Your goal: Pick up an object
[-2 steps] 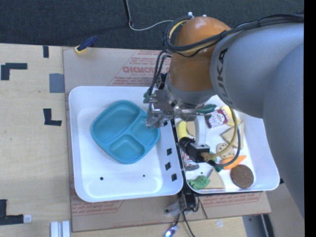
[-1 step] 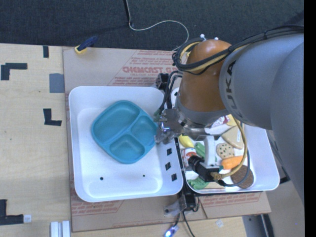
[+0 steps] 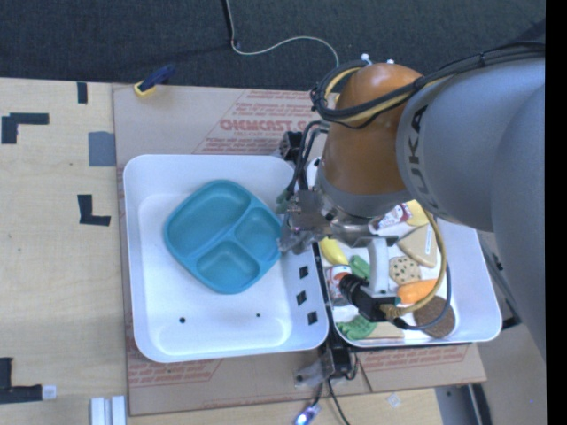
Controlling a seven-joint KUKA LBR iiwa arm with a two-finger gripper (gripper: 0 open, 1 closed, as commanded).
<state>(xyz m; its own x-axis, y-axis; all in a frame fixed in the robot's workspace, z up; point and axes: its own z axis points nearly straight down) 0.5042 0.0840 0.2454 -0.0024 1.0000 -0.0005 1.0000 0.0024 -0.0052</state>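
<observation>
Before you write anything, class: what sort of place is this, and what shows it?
Probably a robotics lab bench, not a kitchen. A grey-and-orange robot arm reaches over two white bins on a cardboard sheet: the left bin holds a blue divided plate, the right bin small food-like items.

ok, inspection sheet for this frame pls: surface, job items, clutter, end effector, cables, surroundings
Surface: left bin and right bin, both white, on a cardboard sheet.
Job's things: blue divided plate in left bin; cracker, brown cookie, green piece in right bin.
Clutter: nothing seen.
Grippers: end effector over the wall between the bins, at the plate's right edge; no grasp visible.
Cables: white cable on the dark floor.
Surroundings: blue-and-yellow clip by the cardboard's far corner; black tape marks on the bench.
</observation>
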